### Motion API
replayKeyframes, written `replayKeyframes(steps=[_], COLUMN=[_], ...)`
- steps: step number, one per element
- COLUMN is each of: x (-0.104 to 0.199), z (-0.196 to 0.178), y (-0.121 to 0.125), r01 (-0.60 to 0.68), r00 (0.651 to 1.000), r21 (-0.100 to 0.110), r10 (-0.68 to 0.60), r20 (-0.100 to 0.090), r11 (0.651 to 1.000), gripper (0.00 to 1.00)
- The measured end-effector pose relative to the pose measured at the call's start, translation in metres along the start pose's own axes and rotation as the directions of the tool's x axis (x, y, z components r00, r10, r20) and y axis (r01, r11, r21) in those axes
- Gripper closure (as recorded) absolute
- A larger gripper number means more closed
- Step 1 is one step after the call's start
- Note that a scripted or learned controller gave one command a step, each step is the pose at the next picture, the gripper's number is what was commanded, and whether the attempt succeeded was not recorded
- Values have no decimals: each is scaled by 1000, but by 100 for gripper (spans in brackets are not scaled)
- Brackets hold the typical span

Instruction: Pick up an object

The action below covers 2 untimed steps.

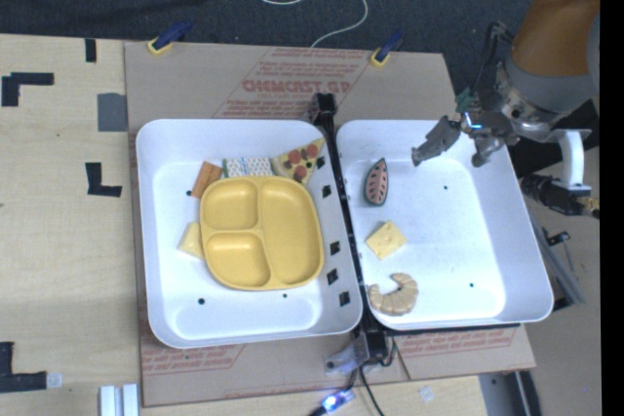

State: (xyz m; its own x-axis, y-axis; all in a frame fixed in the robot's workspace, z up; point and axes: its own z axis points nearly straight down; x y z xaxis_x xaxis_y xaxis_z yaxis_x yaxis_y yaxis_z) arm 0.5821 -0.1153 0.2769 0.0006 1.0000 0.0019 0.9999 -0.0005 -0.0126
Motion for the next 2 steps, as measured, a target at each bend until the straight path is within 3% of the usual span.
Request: replayKeyframes(steps=[1, 2], x=[0, 1], z=[-6, 58], y=[2, -1], r01=[2, 2], r00=[1000, 1000], r21=[-11, -5], r10=[-2, -2], r20=[1, 2], r11=[1000, 1000], gripper=[0, 0])
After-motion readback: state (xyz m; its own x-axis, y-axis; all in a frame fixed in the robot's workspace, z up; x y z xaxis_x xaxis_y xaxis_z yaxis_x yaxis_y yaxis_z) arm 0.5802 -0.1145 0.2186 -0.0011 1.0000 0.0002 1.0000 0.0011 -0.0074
